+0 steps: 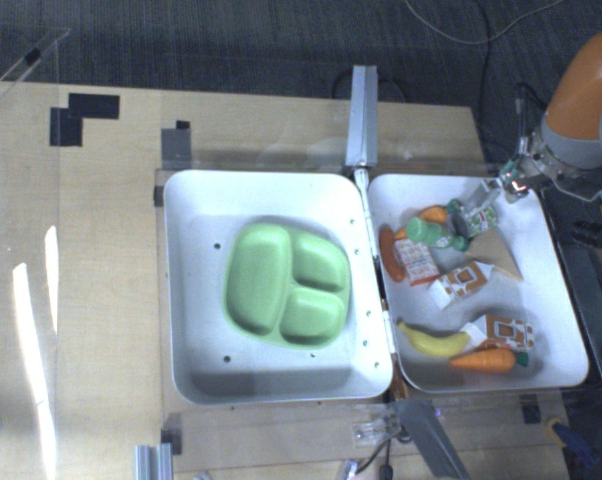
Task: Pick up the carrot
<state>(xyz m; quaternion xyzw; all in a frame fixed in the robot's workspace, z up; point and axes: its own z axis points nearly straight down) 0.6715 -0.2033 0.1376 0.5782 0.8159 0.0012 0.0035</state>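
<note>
The surface (91, 298) carries two shallow white bins side by side. The left bin (196, 368) lies well away from the tool on its far side and holds a green divided tray (286, 285). The right bin (566, 353) is the one the arm (586, 98) reaches into, coming over its upper right corner.

The tool (468, 218) hangs in the upper part of that bin, low among the clutter. It looks to sit on or just above a green bottle-like item (426, 232), with a small orange piece (434, 213) just beside it. Whether the tool is open or closed cannot be told at this size, and nothing can be made out between its tips.

The carrot (484, 360) lies well apart from the tool, at the opposite, lower end of the same bin, flat and roughly crosswise. A banana (436, 341) lies just beside its thin end, and a printed packet (509, 331) touches it from the tool's side. Between tool and carrot lie a tan wedge (496, 253) and a small carton (459, 282).

To do this well, the tool likely needs to lift clear of the clutter first, travel across above the carton, then descend over the carrot's thicker middle, closing across its width. Coming down on the side away from the packet should avoid catching its edge or nudging the banana.
</note>
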